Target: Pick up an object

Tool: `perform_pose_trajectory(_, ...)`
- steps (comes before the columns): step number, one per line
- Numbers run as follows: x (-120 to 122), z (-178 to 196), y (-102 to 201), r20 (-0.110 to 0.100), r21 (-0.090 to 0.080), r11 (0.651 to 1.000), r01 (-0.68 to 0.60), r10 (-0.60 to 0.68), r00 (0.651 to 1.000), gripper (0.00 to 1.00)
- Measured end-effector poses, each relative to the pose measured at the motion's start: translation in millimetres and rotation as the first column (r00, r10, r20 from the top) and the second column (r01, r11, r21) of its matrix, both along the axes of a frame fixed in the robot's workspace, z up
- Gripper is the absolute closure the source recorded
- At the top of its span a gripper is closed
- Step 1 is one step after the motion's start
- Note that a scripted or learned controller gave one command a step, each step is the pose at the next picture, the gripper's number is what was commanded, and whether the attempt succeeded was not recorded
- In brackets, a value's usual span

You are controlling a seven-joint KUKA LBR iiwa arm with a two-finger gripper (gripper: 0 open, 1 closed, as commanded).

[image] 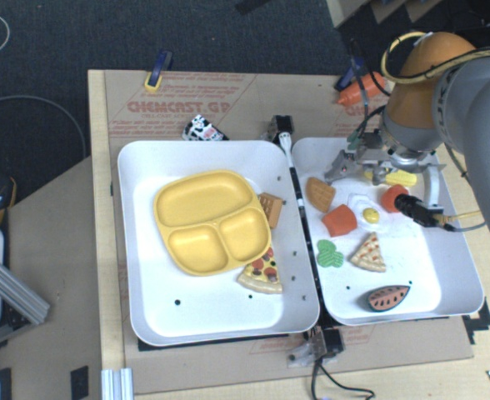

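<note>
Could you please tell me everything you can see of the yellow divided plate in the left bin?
The yellow plate looks like smooth plastic, with rounded corners and three compartments: one long and two smaller. It lies flat and right way up, turned at a slant, in the left bin. Nothing lies in it. A brown toy piece meets its right rim, and a pizza slice sits against its lower right corner.

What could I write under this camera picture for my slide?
Grey robot arm reaches over right white bin of toy food.
</note>
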State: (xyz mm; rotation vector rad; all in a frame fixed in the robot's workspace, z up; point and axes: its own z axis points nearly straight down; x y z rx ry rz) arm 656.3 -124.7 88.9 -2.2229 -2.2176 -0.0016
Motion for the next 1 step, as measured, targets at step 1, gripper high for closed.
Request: perform_pose_trajectory(1, 0.4, 10.1, -0.3, 0.005, -0.003, 1.0, -0.002, 0.002, 1.0, 1.0)
